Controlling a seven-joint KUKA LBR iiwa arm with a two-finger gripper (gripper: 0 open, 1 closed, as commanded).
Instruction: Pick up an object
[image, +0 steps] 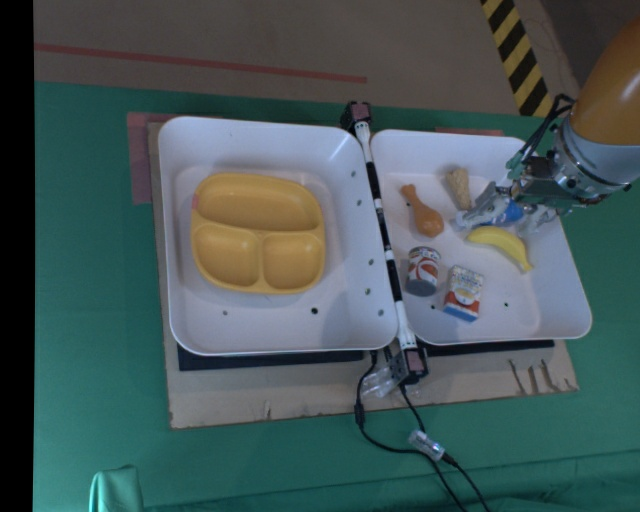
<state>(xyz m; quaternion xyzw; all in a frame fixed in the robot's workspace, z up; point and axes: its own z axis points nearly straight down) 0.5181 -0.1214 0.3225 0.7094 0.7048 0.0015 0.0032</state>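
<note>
Nearest the front edge of my right-hand white plastic bin (560, 320) sits a small red-and-white carton (463, 293), with a little red-labelled can (423, 270) just beside it toward the divider. Further in, a yellow plastic banana (501, 245) lies close under my gripper (500, 207), something blue there I can't make out. An orange toy drumstick (423, 209) and a tan cone-shaped piece (459, 185) lie beyond. My gripper hovers low over the bin's middle; whether it grips anything, I cannot tell. In the left-hand white bin (180, 320), a yellow divided tray (258, 232).
</note>
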